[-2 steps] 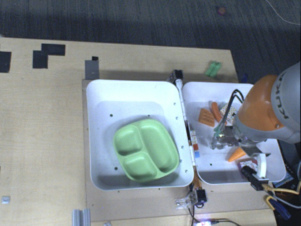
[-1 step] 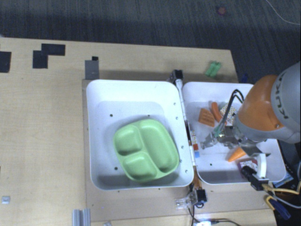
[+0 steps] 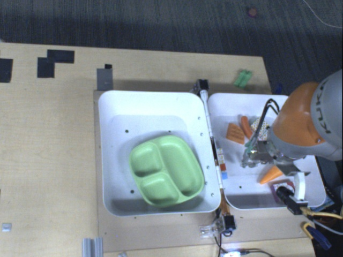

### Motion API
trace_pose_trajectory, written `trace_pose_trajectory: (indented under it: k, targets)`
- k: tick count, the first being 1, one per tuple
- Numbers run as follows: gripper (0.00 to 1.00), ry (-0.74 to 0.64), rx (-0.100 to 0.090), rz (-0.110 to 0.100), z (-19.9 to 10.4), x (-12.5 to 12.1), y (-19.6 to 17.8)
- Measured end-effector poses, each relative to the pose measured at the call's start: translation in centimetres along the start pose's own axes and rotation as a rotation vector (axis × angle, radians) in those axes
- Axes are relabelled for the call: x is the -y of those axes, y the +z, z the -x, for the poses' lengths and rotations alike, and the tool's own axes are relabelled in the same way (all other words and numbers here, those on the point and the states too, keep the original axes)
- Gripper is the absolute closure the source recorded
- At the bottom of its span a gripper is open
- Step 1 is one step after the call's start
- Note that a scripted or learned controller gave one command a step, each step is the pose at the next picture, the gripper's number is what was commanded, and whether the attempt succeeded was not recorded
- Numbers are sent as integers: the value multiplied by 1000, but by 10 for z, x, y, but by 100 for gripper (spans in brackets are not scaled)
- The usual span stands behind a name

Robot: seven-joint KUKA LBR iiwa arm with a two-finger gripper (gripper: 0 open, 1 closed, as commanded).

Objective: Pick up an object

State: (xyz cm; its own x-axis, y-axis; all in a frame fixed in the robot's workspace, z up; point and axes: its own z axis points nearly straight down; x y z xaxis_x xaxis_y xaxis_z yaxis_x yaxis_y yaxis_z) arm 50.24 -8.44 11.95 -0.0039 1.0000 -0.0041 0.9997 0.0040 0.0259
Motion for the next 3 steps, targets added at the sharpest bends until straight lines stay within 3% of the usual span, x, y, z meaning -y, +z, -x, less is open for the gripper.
trace_pose_trajectory:
  k: [1,2,3]
  targets:
    - [0,0,0,0,0,0,0]
    - [0,-1,-2,-17,0,-54,34]
    - [100,-7,-2,-12,-1,-56,22]
